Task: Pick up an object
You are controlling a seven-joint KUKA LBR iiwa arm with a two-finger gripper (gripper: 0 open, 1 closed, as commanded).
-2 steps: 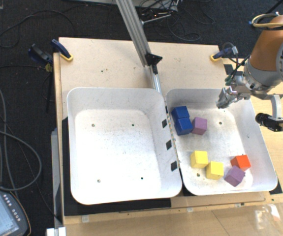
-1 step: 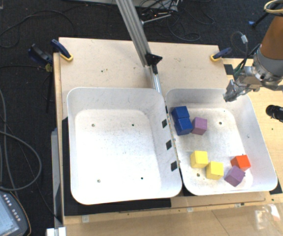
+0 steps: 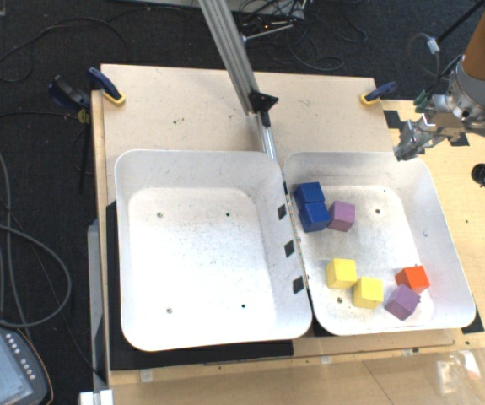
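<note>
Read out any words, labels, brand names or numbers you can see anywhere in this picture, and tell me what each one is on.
No text reads legibly here.
Pendant at the lower left corner: its screen and buttons show marks too small and blurred to read.
Blocks, such as the blue block and orange block in the right bin: plain faces, no lettering.
Gripper: no label can be made out.
</note>
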